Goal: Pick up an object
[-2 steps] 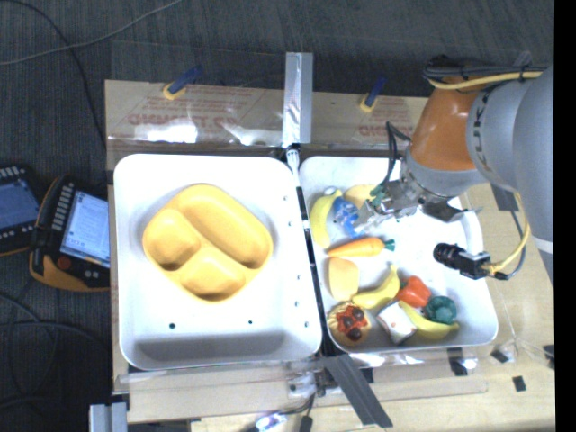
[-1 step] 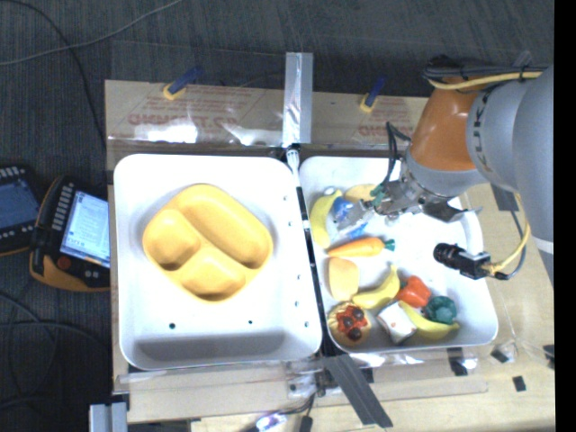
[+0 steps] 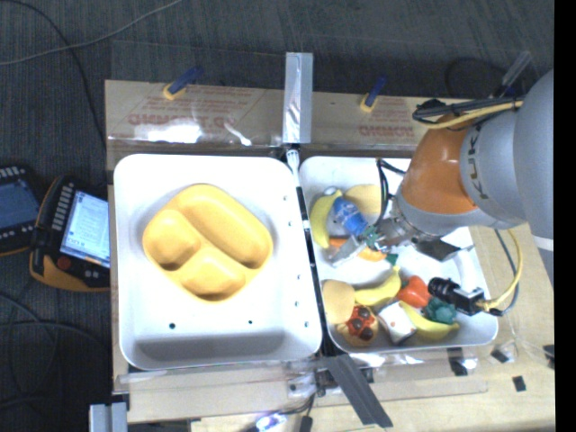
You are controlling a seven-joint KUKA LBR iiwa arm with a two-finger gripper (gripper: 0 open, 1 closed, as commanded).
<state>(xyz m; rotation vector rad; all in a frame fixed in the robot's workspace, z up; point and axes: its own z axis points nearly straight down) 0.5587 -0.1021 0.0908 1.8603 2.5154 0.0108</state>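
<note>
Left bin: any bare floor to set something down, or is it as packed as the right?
The left white bin has bare floor around the big yellow lumpy object, widest along the near wall and left side. The right white bin is crowded with small items under the gripper.

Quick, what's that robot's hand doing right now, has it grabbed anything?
Hand: down among the toys in the right bin; whether it has grabbed anything cannot be told.

Large yellow lumpy item [image 3: 208, 238]: flat, centre of left bin [image 3: 135, 331]. Right bin [image 3: 481, 331]: heap of small toys, including bananas [image 3: 382, 288], blue piece [image 3: 346, 211], red piece [image 3: 413, 292], white block [image 3: 396, 320].
</note>
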